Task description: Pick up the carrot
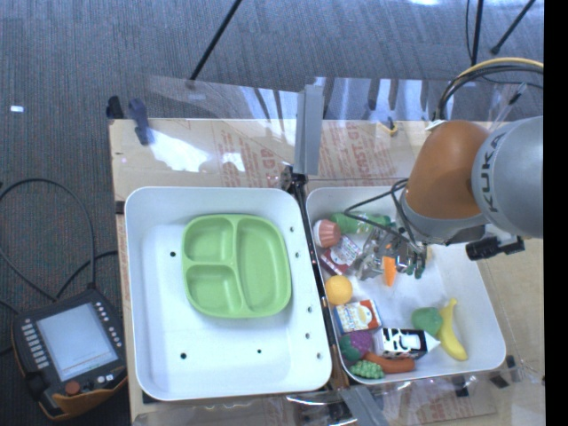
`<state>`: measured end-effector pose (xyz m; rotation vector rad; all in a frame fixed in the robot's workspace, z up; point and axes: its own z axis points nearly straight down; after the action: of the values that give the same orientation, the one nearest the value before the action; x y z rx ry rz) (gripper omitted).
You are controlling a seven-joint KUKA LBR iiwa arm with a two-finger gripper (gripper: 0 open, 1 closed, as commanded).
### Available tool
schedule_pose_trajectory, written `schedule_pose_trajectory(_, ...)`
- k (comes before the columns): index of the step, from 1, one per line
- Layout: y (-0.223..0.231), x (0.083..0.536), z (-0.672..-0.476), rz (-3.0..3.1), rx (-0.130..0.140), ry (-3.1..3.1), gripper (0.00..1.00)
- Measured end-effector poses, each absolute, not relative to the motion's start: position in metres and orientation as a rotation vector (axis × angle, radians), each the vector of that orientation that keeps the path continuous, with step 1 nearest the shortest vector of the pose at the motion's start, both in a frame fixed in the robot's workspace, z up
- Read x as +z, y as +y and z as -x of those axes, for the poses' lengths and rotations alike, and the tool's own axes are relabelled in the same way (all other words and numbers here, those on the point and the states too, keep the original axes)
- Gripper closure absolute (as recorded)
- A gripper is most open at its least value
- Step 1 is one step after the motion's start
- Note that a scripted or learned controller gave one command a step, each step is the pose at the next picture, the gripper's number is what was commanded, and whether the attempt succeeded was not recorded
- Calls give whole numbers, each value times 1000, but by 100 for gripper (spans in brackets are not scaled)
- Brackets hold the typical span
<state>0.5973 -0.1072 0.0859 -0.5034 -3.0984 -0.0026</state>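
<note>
From my remote seat I see the grey two-finger gripper (388, 263) low over the right-hand shallow white bin (470, 291), and between its fingers is the small orange carrot (389, 271), standing nearly upright, so it is pinching the carrot. The carrot hangs right of the round orange ball (338, 289), near it but apart. Behind the gripper the grey arm with its orange band (448, 171) runs off to the right, well above and right of that ball.

Just under the ball lies a small white and orange carton (357, 315), and below that a purple grape bunch (359, 341) with a green piece (367, 368) against the bin's front wall. Right of the carton sits a black and white box (404, 340), then a green leafy toy (426, 319) touching a yellow banana (453, 330). Above the ball is a pink cupcake-shaped toy (326, 232). Well left of the ball, in the left-hand white bin (160, 327), rests a light green divided plastic plate (237, 264).
</note>
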Motion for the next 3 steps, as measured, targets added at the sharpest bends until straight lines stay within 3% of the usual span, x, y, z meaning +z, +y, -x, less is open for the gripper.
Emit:
schedule_pose_trajectory(1, -138, 172, -545, 306, 1, -3134, 100)
schedule_pose_trajectory(2, -88, 98, -622, 247, 2, -3151, 100)
schedule_pose_trajectory(3, -112, 95, -543, 433, -1, -3130, 100)
